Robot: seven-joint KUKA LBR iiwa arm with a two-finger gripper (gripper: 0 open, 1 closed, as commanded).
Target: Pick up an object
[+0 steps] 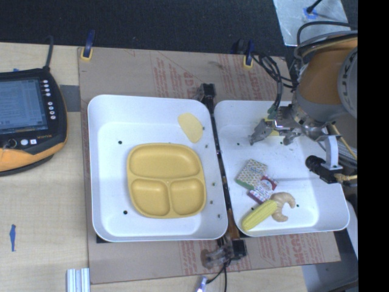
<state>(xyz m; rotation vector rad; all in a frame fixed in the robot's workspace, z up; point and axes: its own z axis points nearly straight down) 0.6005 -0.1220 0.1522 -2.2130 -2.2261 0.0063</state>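
Currently the claw sits over the upper part of the right bin, fingers spread apart with nothing between them, tips near the bare white floor. Candidate objects lie well apart toward the near edge: a corn cob touching a tan curved piece, with two small packets just above. Left bin holds a yellow divided tray and a yellow chip.
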